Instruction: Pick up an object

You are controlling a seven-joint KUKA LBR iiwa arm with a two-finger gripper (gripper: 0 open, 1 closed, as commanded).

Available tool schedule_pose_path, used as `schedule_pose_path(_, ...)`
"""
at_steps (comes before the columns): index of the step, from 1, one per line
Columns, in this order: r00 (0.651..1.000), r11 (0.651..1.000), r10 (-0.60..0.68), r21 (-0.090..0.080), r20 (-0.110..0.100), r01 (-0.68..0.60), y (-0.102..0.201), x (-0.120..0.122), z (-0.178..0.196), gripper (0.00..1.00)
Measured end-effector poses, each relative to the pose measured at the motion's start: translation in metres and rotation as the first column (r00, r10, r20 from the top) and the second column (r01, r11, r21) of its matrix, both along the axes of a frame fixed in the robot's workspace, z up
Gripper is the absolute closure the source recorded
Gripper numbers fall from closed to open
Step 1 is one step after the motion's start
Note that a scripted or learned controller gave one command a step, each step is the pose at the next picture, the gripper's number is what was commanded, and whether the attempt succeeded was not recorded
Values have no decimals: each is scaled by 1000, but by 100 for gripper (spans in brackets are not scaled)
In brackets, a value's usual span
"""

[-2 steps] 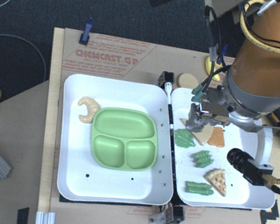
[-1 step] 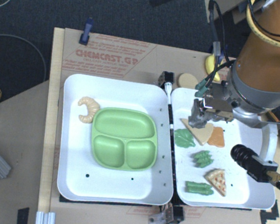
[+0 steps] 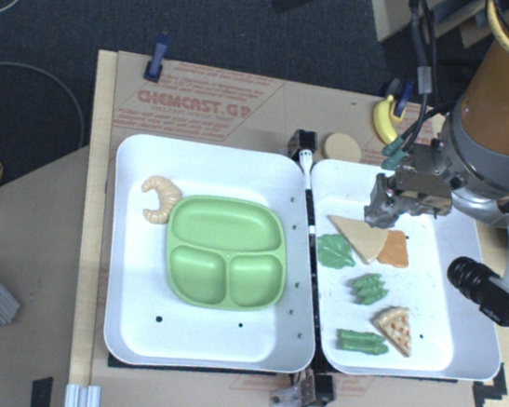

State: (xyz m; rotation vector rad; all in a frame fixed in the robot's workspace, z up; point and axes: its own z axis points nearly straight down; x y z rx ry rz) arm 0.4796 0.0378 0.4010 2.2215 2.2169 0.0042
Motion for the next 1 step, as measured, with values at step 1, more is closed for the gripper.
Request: schedule_pose_path(1,1000,1000,-2,0,-10,2,-33,-1,-48,100)
